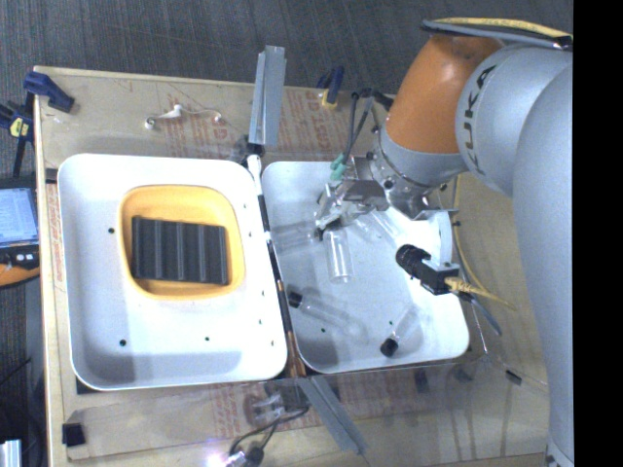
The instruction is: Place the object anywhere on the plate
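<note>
**Reaching into the right bin, plate waiting on the left**

The arm (pixel 487 115) leans over the right bin (pixel 443 343), with the end effector (pixel 336 207) low near that bin's upper left corner. Whether it is open or closed, or has anything in its grasp, I cannot tell: the wrist and cabling crowd it from above.

The likely step is the pick. Several clear things lie on the bin floor: a small clear tube (pixel 338 258) just below the end effector, and a second clear piece (pixel 316 307) with a dark end nearer the left wall. A small dark-capped item (pixel 391 344) sits near the lower right. Which one is the object to move is uncertain; the tube is the nearest candidate.

To do this well, the grip should close across the tube's short axis, since a smooth round body may roll or slip out. After lifting, the carry must clear the two touching bin walls before coming down over the plate (pixel 182 202), a yellow-rimmed dish with a dark ribbed insert in the left bin (pixel 88 348). Any spot on it will do.

The tube looks transparent, pale and hard to separate from the white floor.
</note>
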Robot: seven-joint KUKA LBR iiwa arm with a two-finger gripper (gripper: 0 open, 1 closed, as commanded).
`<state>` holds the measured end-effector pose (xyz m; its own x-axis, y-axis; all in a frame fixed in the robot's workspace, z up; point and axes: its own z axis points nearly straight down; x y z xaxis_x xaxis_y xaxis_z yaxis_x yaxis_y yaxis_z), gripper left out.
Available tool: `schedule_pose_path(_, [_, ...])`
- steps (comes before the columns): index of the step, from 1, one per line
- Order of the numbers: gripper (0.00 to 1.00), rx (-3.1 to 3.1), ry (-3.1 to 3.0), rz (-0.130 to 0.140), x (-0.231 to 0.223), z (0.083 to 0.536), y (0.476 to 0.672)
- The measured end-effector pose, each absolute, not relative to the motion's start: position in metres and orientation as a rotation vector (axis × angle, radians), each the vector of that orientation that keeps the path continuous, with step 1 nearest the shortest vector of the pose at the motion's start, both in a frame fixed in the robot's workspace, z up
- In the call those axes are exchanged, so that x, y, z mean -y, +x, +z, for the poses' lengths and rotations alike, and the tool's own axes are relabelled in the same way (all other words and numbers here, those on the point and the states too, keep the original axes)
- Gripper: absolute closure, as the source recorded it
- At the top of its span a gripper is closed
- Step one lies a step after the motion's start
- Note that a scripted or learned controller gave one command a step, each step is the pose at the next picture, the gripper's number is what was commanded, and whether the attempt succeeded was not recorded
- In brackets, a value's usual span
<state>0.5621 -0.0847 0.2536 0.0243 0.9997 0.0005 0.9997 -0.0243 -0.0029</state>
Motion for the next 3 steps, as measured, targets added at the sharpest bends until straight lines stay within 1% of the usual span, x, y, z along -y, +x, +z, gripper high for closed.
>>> schedule_pose_path(1, [1.00,2.313,-2.122,0.003,0.018,0.240,0.610])
schedule_pose_path(2, [1.00,2.508,-1.884,0.005,0.021,0.191,0.626])
schedule_pose_path(3, [0.00,2.508,-1.885,0.004,0.021,0.191,0.626])
